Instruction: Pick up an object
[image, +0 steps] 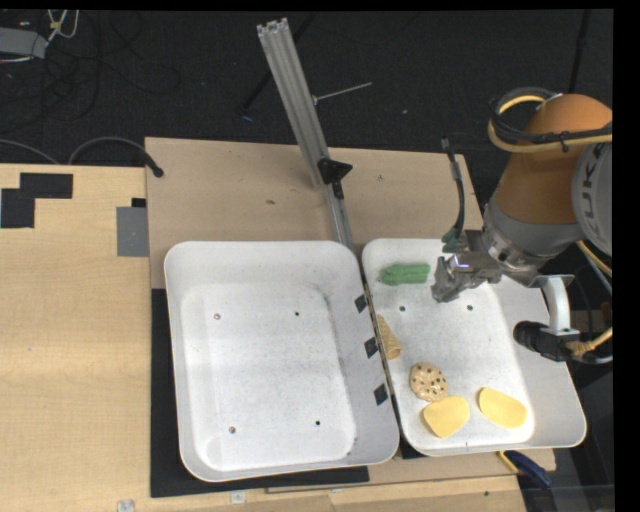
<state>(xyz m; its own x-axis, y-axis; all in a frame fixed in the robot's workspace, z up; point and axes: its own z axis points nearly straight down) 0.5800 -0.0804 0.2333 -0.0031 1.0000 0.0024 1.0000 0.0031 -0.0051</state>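
The right bin (540, 420) holds a green block (405, 273) near its far left corner, a speckled cookie (428, 381), two yellow chip-like pieces (446, 416) (502, 407) near the front, and a tan piece (388, 340) against the left wall. My gripper (446, 283) hangs over the far part of this bin, just right of the green block. Nothing shows between its fingers.
The left bin (190, 300) lies beside the right one, with black clips (368, 346) along the shared edge. A slanted metal rail (300, 110) rises behind the bins. A black hose (545, 340) hangs at the arm's right.
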